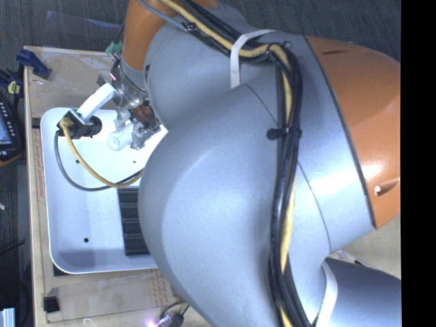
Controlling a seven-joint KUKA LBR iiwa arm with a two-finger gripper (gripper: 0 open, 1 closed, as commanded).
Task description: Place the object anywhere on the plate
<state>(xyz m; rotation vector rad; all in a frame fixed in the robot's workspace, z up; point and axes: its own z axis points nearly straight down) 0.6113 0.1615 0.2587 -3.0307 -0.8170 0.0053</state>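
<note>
Gripper (129, 131) over far part of left bin (58, 251), just left of arm (259, 182). Cannot tell gripper state; nothing visibly held. White tube (95, 104) slants left from wrist to black fitting (82, 126). Yellow cable (85, 172) loops from fitting down over bin floor and back toward arm. Dark ridged strip (133, 227) beside bin's right edge, partly under arm. Grey arm with orange band (139, 33) covers most of right side. Plate and object: cannot tell where. Wooden bench (65, 67) visible beyond bin.
</note>
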